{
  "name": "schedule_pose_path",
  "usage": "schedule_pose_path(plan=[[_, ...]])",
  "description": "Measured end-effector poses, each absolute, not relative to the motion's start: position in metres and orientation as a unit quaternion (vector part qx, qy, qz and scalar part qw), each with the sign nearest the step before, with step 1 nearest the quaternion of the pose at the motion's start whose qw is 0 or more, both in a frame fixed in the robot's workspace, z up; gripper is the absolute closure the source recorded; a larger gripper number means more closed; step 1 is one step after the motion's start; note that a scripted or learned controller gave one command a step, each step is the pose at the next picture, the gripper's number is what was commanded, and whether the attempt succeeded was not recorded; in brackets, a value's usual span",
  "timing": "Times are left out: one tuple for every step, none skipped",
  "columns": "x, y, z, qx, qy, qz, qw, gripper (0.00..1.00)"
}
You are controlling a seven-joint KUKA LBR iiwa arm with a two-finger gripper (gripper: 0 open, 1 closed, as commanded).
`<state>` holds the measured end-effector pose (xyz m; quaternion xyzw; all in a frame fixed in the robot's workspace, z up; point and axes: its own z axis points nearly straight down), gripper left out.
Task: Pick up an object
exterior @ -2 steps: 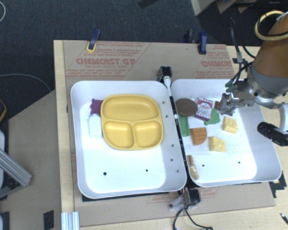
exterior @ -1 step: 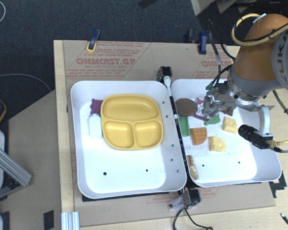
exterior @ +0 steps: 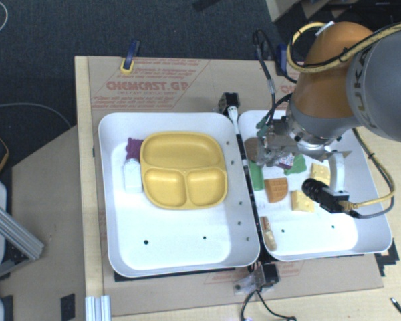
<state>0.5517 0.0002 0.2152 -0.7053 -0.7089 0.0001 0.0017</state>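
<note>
A: Where is the arm relative to the yellow divided tray?

B: Well to the tray's right, over the right bin. The gripper hangs low among small objects there.

A: Is it open, and does it have hold of anything?

B: That cannot be told; the wrist covers it.

A: What lies nearby to pick up?

B: A green piece just right of the tray across the bins' shared wall, an orange-brown block beyond that, and a yellow block farther right.

A: And on the tray's other side?

B: A white bottle with a purple cap touches its left edge in the left bin.
</note>
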Motion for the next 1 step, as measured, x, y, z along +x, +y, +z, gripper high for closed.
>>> schedule_pose_path(plan=[[0.5682, 0.0213, 0.23, -0.706, -0.708, -0.0017, -0.002, 1.0]])
